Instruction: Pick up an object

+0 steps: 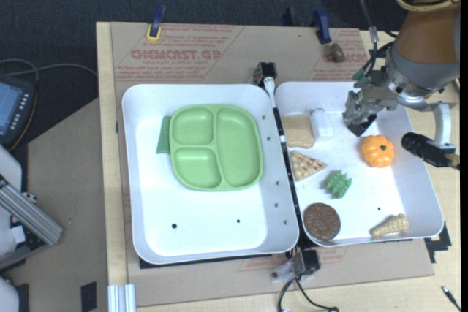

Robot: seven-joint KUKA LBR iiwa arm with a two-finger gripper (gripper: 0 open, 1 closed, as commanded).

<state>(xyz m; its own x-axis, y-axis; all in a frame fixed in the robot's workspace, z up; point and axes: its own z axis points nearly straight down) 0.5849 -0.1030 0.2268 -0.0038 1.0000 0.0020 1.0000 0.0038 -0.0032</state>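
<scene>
My gripper (pixel 356 120) hangs over the back of the right bin (pixel 417 190), just left of and above a small orange pumpkin (pixel 377 151). A white cylinder (pixel 319 121) lies to the gripper's left, beside a tan bread slice (pixel 298 131). Further forward lie a pizza slice (pixel 305 165), a green broccoli piece (pixel 338 183), a brown cookie (pixel 322 221) and a cream-coloured cone (pixel 389 226). I see nothing between the fingers.
The left bin (pixel 146 179) holds a green divided plate (pixel 216 146) lying on a darker green piece. The arm's grey body and orange band (pixel 431 18) rise at the upper right. Clamps sit on the board's back edge.
</scene>
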